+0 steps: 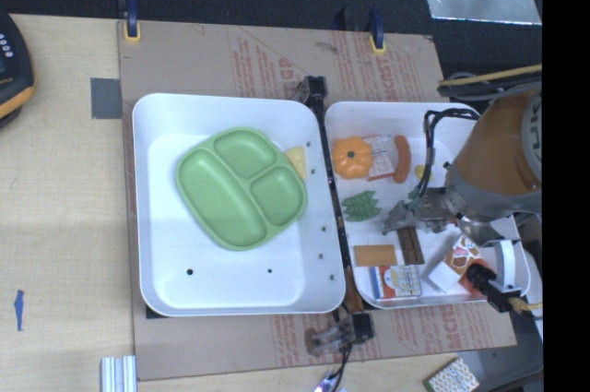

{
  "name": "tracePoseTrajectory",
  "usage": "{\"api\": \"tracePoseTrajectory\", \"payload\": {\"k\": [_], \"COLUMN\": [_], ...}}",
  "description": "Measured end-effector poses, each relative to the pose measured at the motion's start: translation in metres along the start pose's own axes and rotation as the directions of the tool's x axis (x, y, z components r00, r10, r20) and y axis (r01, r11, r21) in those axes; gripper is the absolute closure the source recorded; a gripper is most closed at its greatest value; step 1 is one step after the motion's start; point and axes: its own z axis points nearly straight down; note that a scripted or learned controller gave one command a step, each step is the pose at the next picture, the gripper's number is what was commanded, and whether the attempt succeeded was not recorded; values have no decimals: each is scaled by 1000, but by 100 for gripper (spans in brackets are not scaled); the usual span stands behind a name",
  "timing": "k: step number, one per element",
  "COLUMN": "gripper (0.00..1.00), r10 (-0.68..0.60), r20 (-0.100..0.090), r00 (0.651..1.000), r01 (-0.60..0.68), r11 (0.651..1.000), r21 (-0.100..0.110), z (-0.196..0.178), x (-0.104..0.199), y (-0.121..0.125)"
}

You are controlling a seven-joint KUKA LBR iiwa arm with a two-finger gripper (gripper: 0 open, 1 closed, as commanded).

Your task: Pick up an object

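Reaching in from the right, the grey arm with its orange band sits over the right bin, and its gripper hangs low above the middle of that bin. Whether anything is gripped cannot be told from this angle, and no object is seen between the gripper's tips.

Right bin contents, as observed:
- An orange pumpkin-shaped toy lies in the far left part.
- A small printed packet lies just right of it, touching or nearly so.
- A reddish sausage-shaped piece lies right of the packet.
- A green leafy item lies near the bin's left wall, just left of the gripper.
- A brown flat block lies nearer, below the green item.
- A dark brown bar lies beside it, directly under the gripper.
- A small printed box rests against the near wall.
- An orange and white package lies at the near right, partly under the arm.

Left bin: a green divided plate lies in the middle, and a pale yellow piece shows at its far right edge.
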Motion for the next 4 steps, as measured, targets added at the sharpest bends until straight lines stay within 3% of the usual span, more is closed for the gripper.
{"api": "tracePoseTrajectory", "payload": {"k": [1,2,3,4], "gripper": [100,0,100,0], "r10": [-2,-3,-4,-6], "r20": [3,4,7,8], "r00": [1000,1000,1000,1000], "r01": [2,3,4,6], "r11": [1000,1000,1000,1000], "r21": [-3,-3,-6,-6], "z": [-10,-10,-20,-20], "x": [-1,-1,-2,-2], "y": [0,0,1,1]}}
